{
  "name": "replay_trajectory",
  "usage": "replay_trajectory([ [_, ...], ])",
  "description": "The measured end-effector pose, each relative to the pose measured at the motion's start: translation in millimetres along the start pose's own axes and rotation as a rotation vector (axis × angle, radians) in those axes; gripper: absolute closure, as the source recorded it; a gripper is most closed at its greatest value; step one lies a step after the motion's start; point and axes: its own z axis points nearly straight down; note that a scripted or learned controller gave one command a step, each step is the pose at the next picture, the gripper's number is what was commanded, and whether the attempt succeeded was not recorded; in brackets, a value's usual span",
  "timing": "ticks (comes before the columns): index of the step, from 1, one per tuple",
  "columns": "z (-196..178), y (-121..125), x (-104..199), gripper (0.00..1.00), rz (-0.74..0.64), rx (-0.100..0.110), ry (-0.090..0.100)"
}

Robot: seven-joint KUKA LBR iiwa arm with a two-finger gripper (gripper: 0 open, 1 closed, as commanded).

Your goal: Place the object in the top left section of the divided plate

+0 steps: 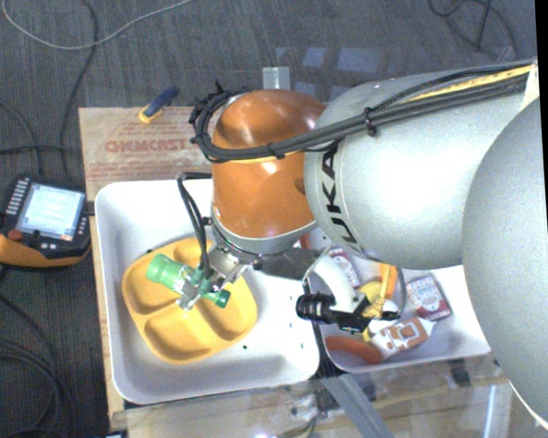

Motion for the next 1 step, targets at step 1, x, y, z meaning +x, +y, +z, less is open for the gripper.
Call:
replay_trajectory([
  [1, 0.0, 0.0, 0.0, 0.00, 0.000, 0.000, 0.001],
])
